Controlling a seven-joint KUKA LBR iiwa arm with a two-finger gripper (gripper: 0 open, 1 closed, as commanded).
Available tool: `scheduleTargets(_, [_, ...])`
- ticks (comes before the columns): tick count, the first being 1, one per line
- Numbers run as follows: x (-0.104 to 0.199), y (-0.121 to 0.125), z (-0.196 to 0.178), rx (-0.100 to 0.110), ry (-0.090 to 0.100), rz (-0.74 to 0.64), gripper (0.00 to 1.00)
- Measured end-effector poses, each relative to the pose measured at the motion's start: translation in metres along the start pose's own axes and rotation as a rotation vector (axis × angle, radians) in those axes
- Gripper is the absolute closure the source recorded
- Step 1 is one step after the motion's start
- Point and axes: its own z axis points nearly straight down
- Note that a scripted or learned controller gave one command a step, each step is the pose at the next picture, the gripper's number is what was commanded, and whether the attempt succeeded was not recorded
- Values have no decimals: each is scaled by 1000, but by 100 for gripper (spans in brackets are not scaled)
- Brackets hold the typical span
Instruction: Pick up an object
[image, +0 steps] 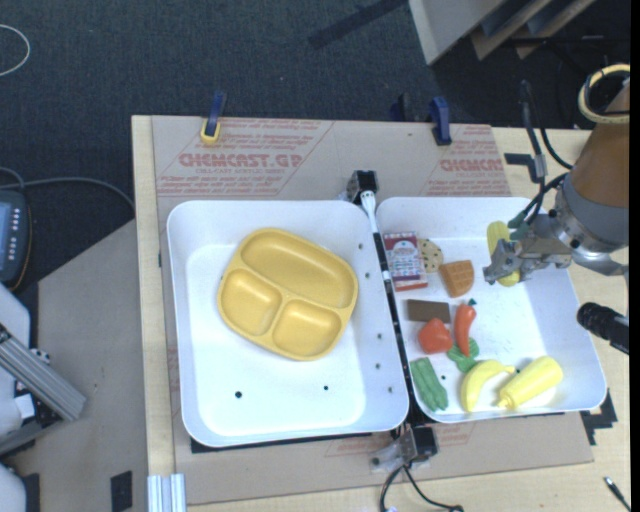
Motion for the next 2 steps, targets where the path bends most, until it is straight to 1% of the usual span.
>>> scheduleTargets(1, [44, 22, 15, 2, 0, 1, 100])
scheduleTargets(2, [93, 36, 24, 2, 1, 1, 100])
